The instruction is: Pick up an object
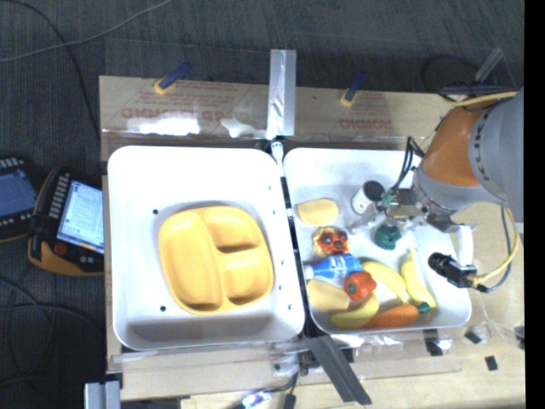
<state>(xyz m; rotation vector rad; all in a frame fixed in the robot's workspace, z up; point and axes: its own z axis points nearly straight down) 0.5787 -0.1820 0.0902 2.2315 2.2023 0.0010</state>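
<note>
Hovering gripper [389,228] above small teal object [388,238].

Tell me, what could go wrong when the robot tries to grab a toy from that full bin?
The toys in the right bin are packed close: the bananas, tomato and carrot touch, so the gripper might nudge several and catch none. It hangs over the bin's upper part, near a small teal thing, which looks tiny and could slip away. Its cables hang low by the bin's right wall and might snag.
</note>
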